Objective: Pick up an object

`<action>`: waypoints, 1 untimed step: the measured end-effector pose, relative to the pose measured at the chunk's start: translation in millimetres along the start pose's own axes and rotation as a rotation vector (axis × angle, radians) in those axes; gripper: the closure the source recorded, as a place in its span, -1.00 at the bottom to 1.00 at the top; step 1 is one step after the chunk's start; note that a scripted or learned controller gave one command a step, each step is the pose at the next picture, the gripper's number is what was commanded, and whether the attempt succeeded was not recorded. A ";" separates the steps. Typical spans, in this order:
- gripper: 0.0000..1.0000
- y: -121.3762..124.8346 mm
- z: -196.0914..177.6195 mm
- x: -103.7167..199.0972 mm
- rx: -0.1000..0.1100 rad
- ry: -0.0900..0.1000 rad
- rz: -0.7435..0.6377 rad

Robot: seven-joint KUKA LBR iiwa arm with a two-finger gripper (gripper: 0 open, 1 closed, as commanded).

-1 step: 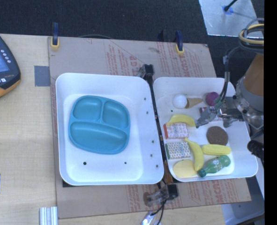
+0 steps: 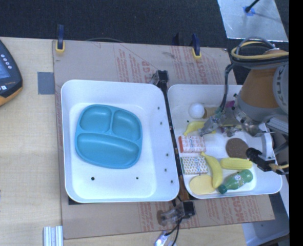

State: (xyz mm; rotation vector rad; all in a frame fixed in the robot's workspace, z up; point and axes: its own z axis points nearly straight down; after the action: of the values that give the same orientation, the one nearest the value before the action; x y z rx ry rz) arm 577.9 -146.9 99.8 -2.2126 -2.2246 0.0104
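The left bin (image 2: 72, 137) is the larger sight, and it holds a blue divided plate (image 2: 109, 136) lying flat, with its long compartment toward the near side and two smaller ones toward the far side. The right bin (image 2: 184, 94) is crowded. The arm (image 2: 261, 88) reaches in from the right, its orange band over the bin's far right corner, and the gripper (image 2: 213, 123) sits low in the far half of that bin; whether it is wide or narrow cannot be told from here, and nothing shows clearly in its grasp. Just near of it lies a banana (image 2: 214, 169) with its long axis running from far-left to near-right, curving toward the near edge. A second yellow piece (image 2: 236, 163) lies crosswise to the right of it, long axis left to right. A green bottle (image 2: 237, 181) lies tilted along the near edge, cap toward the left. A brown round disc (image 2: 237, 147) rests right of the gripper, two small printed boxes (image 2: 193, 144) lie left of the banana, and a white ball (image 2: 196, 110) sits far left of the gripper.
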 end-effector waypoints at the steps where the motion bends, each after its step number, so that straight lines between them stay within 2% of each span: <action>1: -1.00 52.7 3.3 -7.6 -0.010 0.000 0.000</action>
State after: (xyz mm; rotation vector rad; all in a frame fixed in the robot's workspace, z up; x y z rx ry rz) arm 630.6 -154.2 96.1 -2.2173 -2.2293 -0.0009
